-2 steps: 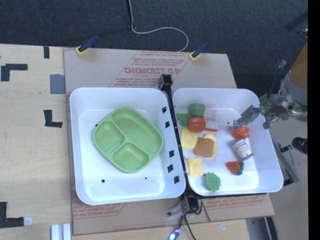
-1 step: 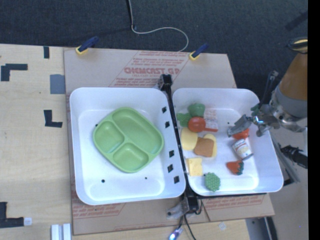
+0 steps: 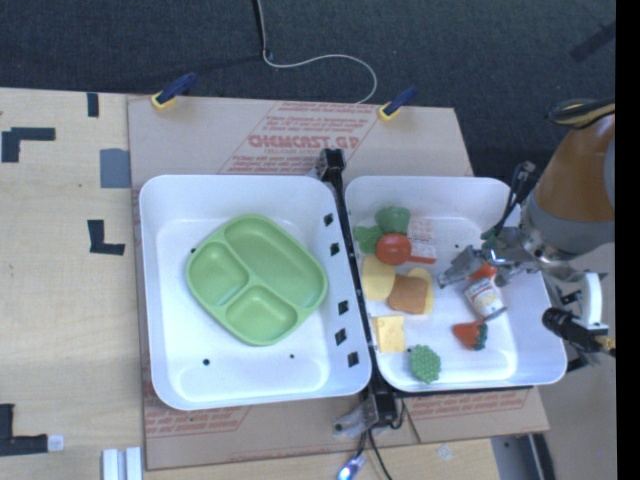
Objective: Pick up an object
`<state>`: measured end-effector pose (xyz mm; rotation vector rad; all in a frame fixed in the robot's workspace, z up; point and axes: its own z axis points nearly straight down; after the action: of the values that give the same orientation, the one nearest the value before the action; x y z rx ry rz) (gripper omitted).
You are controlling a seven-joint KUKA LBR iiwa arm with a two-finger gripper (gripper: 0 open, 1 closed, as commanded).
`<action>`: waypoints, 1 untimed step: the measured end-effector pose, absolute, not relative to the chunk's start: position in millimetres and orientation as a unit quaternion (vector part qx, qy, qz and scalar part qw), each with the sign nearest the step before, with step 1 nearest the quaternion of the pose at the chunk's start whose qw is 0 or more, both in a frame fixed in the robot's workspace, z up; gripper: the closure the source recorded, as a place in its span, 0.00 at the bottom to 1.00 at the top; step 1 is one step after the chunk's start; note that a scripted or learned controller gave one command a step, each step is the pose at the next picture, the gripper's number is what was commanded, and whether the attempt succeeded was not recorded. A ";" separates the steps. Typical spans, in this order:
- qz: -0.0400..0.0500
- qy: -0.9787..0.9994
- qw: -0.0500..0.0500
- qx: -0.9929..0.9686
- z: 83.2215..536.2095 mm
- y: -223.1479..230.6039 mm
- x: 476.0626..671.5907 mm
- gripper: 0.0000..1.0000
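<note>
My gripper hangs low over the right side of the right bin, reaching in from the right. Just below and right of it lies a small bottle with a red cap and a white label, close to the gripper or touching it; I cannot tell which. Toy foods fill the bin's left part: a green pepper, a red piece, a yellow slice, a brown bread piece, a yellow block, a green broccoli and a red-and-green piece.
The left bin holds a green divided plate. A black ridge with clips separates the two bins. The grey and orange arm stands over the right bin's right wall. A white card lies near the pepper.
</note>
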<state>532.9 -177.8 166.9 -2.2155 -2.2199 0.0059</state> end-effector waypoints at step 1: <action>0.000 -0.707 -0.005 -0.707 110.2 -182.2 537.4 0.00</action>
<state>537.4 -182.2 110.2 -2.2286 -2.2282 0.0003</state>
